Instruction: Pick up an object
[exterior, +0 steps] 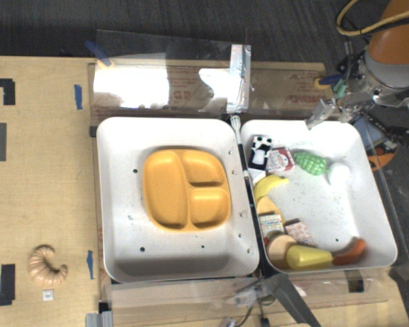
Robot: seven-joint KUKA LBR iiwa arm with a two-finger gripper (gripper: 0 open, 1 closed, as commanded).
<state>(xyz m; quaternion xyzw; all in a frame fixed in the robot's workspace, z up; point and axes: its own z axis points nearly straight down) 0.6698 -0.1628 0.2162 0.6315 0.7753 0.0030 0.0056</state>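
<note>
The arm is at the approach step; nothing is lifted yet. The gripper [325, 112] hangs at about 1 o'clock of the right bin [368, 176], just over its far rim; whether the fingers stand wide or narrow, I cannot tell, and nothing shows between them.

The pickable things lie in that right bin; nearest the gripper, toward the bin's 12 o'clock, is a green knobbly toy [309, 162] with a white ball [339, 174] just beside it. The next move, as I judge it, calls for a drop toward 7 o'clock onto 1 of these.

Along the bin's 9 o'clock wall sit a black-and-white toy [260, 151], a small packet [280, 159] and a banana [269, 184]; at 6 o'clock a yellow lemon-like piece [308, 256] touches a red sausage [350, 251]. That crowding could foul a grasp there.

The left bin [116, 203] holds a yellow divided tray [187, 187]; a croissant [48, 265] lies well apart on the bench [34, 182], at 8 o'clock.
</note>
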